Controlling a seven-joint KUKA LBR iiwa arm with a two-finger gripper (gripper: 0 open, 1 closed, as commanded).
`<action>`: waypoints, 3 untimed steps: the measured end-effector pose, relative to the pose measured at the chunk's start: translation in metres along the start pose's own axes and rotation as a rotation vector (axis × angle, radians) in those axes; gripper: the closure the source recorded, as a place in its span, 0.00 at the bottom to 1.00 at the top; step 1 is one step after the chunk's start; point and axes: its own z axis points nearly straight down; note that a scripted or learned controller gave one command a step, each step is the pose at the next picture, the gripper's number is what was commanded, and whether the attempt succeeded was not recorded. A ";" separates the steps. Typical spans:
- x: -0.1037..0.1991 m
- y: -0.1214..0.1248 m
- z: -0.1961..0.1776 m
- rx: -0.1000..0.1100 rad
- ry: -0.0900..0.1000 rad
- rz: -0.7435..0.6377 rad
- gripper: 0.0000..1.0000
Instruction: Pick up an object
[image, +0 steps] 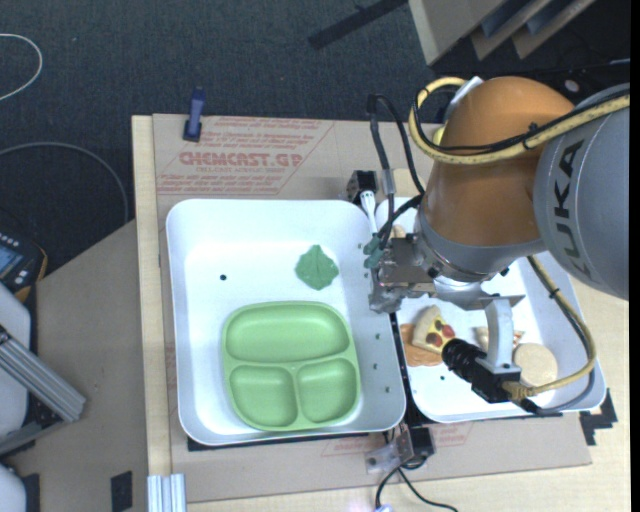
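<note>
In the camera view my gripper (392, 288) hangs over the left wall of the right bin (445, 398); wide or narrow, I cannot tell. The pizza slice (430, 330) lies just nearer, probably light, stiff plastic. I'd pinch across its straight sides.

The left bin (200, 250) and right bin (440, 395) look like smooth white plastic with a soft sheen, and the divided green tray (290, 360) in the left one is a duller, satin plastic. The worktop (240, 150) is faced with matt brown paper, printed in red toward its far edge. The arm's orange band (490, 150) is glossy and smooth, its grey casing (600, 200) less shiny.
</note>
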 end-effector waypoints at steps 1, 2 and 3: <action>0.066 0.001 0.012 -0.005 -0.001 0.001 1.00; 0.011 0.033 0.114 0.003 -0.006 0.016 1.00; 0.083 0.066 0.014 -0.019 0.001 0.002 1.00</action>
